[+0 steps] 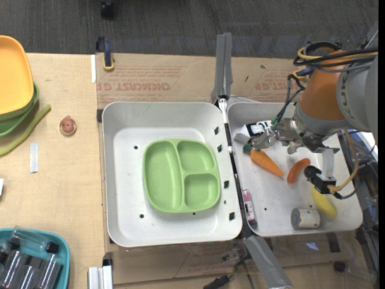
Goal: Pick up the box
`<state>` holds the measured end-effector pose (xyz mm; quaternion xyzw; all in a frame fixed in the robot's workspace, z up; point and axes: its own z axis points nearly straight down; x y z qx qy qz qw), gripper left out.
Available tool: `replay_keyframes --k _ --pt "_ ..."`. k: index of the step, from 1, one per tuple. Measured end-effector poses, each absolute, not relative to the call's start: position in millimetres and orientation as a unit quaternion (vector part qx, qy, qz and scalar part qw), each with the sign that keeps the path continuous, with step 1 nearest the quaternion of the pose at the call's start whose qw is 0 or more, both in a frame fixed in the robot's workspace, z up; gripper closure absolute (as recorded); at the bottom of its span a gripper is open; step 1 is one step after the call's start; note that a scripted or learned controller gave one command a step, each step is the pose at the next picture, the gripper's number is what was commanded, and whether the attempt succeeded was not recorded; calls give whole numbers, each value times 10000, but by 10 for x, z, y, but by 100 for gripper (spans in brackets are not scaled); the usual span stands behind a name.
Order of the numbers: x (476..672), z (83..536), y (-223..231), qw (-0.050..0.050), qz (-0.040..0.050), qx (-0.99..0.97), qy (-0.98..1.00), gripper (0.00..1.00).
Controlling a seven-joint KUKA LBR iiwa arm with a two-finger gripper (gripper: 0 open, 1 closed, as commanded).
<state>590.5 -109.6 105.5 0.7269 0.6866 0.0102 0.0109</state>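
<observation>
Gripper (pixel 264 138) down low in the right white plastic bin (pixel 274 218), right by the small black-and-white box (pixel 260 128) and long orange carrot (pixel 266 162). Can't tell fingers' state. Green divided plate (pixel 180 174) sitting in the left bin (pixel 120 179).

Probably a robotics lab: a cardboard-covered tabletop (pixel 174 77) bearing white bins (pixel 120 161), a cabled robot arm (pixel 337 95), dark carpet (pixel 180 11) behind.

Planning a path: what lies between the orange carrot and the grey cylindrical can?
Only bare floor of the white bin separates orange carrot and grey can, camera view.
</observation>
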Motion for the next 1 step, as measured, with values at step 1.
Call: replay_keyframes --k 1 --pt "5637 2230 -1160 1 -17 8361 5486 0"
